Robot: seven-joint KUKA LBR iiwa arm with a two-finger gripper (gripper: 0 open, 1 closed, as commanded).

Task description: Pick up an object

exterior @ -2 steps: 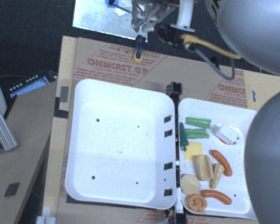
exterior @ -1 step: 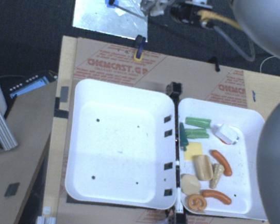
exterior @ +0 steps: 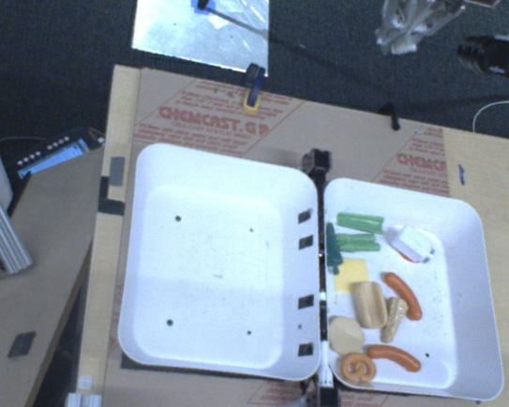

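Camera view is looking down on two white bins sitting side by side on the bench. The left bin is lying beside the right bin, and the two are touching along a central hinge line. The gripper is hanging at the top of the frame, well apart from both bins and blurred; jaw state cannot be determined. Nothing is showing between its parts. Items are lying in the right bin: two green pieces near the top, a white and red item, a yellow block, two orange sausages, a tan bread piece and a coiled pastry.
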